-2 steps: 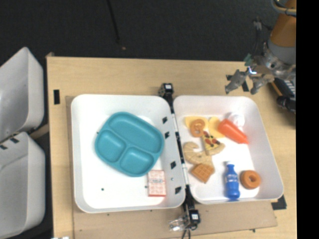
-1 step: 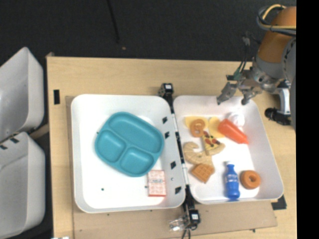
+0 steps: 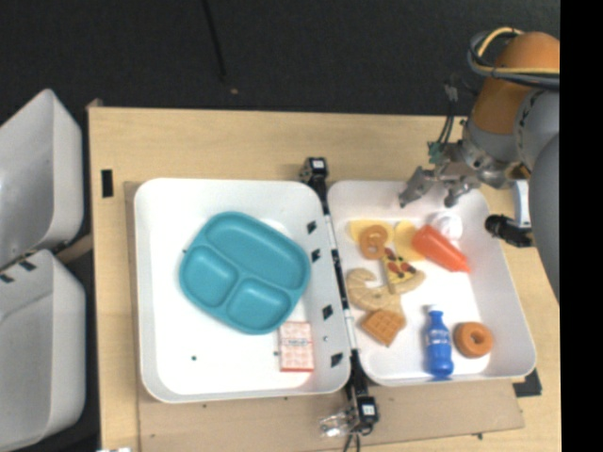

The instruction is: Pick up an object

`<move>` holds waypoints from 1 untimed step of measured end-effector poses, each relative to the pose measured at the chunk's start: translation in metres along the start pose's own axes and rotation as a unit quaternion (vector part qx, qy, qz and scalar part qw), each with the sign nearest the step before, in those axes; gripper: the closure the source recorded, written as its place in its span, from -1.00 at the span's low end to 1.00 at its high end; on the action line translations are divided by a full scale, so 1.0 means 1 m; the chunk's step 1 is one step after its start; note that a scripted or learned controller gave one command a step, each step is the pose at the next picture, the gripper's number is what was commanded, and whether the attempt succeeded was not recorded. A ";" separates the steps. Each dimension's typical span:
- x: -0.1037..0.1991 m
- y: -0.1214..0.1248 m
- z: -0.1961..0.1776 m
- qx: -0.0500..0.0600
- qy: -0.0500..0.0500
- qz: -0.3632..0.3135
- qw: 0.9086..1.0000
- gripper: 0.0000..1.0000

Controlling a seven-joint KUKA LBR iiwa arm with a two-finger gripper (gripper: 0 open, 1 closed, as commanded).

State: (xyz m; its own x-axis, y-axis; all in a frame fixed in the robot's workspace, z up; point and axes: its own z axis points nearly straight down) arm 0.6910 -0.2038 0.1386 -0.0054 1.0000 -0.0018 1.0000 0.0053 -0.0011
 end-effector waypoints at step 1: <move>-0.002 -0.001 0.037 0.004 0.000 0.000 1.000 -1.00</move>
